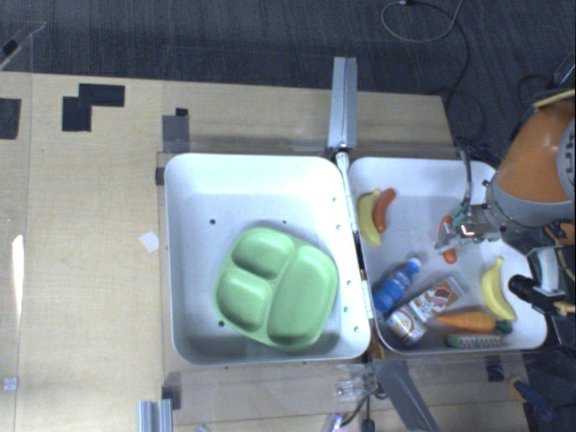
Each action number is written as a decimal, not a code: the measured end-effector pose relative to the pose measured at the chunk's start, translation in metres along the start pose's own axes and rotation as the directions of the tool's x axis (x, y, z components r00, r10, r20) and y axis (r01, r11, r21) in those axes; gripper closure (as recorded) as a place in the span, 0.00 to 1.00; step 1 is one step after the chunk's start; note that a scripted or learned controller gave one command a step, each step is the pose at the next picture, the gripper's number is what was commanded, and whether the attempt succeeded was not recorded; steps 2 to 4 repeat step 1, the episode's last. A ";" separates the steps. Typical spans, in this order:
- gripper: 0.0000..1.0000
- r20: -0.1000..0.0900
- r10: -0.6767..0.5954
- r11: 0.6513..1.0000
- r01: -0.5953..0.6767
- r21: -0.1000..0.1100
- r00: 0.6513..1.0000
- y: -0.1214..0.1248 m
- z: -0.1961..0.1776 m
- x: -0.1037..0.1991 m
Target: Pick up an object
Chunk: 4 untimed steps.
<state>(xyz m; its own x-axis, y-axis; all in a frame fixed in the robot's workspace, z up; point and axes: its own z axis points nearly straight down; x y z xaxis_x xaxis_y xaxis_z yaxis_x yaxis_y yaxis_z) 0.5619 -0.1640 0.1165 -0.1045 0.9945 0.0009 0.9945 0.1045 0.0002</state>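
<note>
- The bench (90, 241) carries two white bins; the left bin (193, 241) has a green sectioned tray (277, 286) in it.
- The right bin (423, 183) carries the candidates: a carrot (470, 321), two bananas (495, 291) (367, 219), a blue bottle (397, 284), a can (407, 324) and a small orange piece (449, 256).
- The hand (461, 227) hangs just above that orange piece, nothing visibly held; how wide it stands I cannot tell.
- Best to centre straight over the piece, descend squarely, and close before lifting.

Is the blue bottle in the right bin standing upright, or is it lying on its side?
Lying on its side. The blue bottle shows its whole length along the floor of the right bin, its cap pointing up-right.
</note>
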 end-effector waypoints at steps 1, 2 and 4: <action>1.00 0.002 0.067 0.998 -0.067 -0.004 0.998 0.020 -0.083 0.019; 1.00 0.002 0.067 0.998 -0.067 -0.004 0.998 0.020 -0.083 0.019; 1.00 0.002 0.067 0.998 -0.067 -0.004 0.998 0.020 -0.083 0.019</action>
